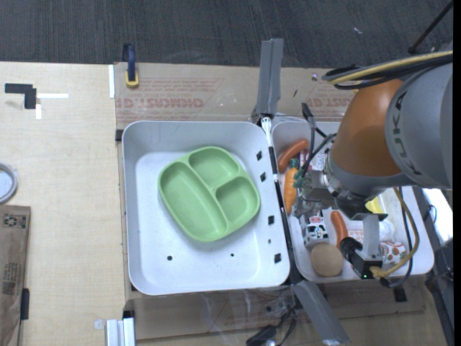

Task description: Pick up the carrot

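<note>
On the left, the green plate (209, 192) is sitting flat in the left bin (144, 265), out of my way. Far behind it, red backwards letters on the brown cardboard (173, 92) are too faint for me to read. The carrot (289, 187) is lying by the left wall of the right bin (317, 271), next to a red sausage (292, 153). I am hanging over the carrot with my gripper (308, 199), but I cannot tell how it is set.
</note>
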Robot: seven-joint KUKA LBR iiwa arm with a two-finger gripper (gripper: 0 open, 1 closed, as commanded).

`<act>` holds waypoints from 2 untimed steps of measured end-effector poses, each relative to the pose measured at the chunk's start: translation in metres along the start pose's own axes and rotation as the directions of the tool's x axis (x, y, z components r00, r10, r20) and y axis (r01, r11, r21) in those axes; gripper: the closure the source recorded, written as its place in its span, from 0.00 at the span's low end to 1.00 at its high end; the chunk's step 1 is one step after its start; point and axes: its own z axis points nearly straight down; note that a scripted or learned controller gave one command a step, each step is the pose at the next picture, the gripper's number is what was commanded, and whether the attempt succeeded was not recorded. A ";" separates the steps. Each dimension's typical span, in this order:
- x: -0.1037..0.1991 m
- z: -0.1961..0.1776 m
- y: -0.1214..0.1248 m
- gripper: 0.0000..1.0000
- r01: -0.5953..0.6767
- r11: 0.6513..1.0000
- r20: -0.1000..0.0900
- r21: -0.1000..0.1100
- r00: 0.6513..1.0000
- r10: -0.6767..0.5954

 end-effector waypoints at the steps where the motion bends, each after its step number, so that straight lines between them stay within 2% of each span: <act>1: 0.035 0.000 0.024 1.00 -0.296 0.955 0.002 -0.001 0.955 0.296; 2: 0.077 -0.006 0.048 1.00 0.101 0.995 0.002 -0.002 0.995 -0.101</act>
